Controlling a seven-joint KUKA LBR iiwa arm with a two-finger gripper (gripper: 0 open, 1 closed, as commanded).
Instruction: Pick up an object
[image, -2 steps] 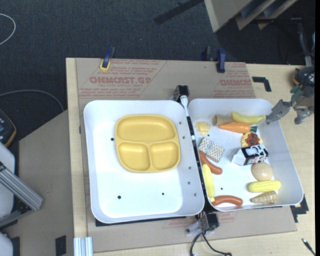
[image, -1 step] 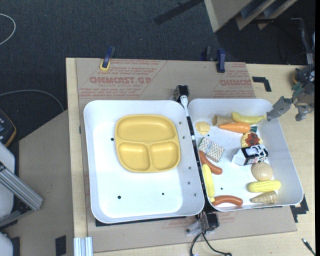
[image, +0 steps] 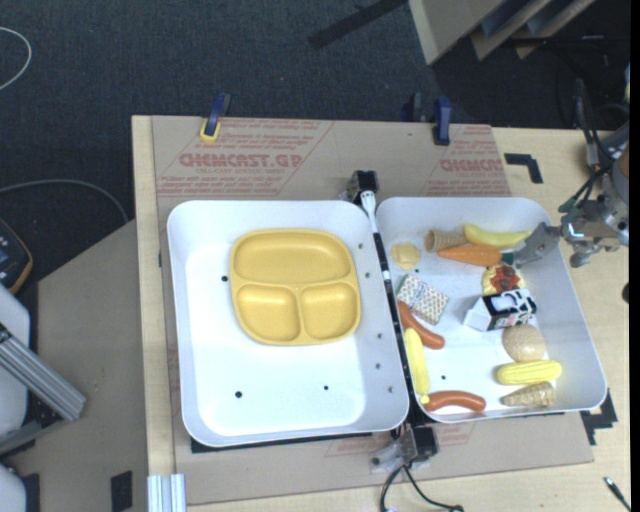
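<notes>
Sausage (image: 455, 402) at right bin (image: 585, 330) near rim — tool (image: 600, 228) at far right edge, finger state unclear. Two bins; one yellow tray (image: 295, 284) in left bin (image: 200, 330).

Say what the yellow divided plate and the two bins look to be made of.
Yellow divided plate: apparently moulded plastic, matte, uniform colour with soft rounded compartment ridges. Left bin and right bin: probably thin formed plastic, smooth white with a slight sheen and rounded corners; painted metal cannot be ruled out.
</notes>
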